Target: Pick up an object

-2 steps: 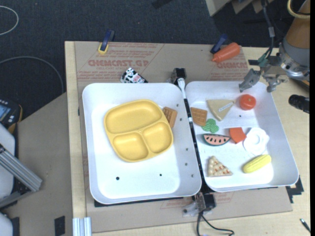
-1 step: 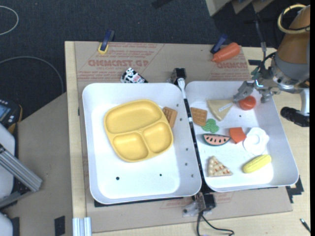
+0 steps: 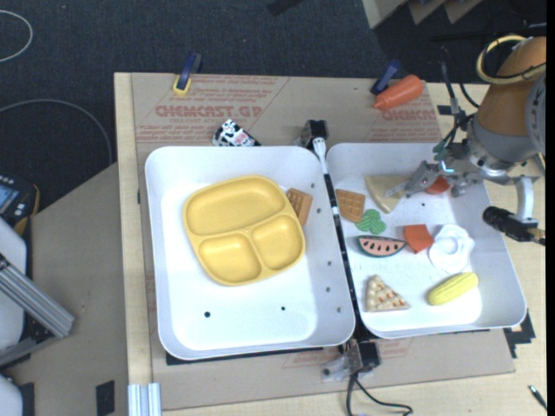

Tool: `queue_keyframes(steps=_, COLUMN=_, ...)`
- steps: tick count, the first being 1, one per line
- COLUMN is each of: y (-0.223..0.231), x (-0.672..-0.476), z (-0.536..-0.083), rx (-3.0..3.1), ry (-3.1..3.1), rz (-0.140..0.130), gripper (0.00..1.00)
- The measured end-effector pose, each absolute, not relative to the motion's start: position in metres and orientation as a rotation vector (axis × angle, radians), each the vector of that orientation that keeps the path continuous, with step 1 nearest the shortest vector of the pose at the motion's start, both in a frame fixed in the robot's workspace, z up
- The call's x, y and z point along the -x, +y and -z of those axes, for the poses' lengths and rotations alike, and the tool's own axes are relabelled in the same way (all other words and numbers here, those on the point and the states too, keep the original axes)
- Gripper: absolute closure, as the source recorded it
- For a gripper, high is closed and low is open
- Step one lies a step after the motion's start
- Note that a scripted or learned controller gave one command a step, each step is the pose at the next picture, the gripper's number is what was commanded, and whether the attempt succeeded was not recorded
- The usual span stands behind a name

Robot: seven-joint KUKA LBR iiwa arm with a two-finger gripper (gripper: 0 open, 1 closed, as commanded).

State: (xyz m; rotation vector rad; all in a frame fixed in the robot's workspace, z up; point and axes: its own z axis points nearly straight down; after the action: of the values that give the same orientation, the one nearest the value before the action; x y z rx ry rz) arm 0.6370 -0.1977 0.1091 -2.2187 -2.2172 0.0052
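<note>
End effector (image 3: 425, 180) low at upper right of frame, finger state unclear, beside cream wedge (image 3: 382, 191) in right bin (image 3: 512, 276); risks nudging wedge against bin wall, missing grasp

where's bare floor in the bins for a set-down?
Left bin: bare strip along the near edge, below the yellow tray. Right bin is crowded: watermelon slice, corn, pizza slice; gripper at its far end.

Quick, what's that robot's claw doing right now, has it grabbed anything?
Gripper: low over the right bin, near the cheese wedge; open, shut or holding something cannot be told.
</note>
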Motion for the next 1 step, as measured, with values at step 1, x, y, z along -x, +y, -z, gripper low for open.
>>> queue_keyframes(steps=1, y=-0.1968, x=-0.6368, z=-0.0834, rx=2.218, ry=-2.22, rz=-0.004, gripper=0.0)
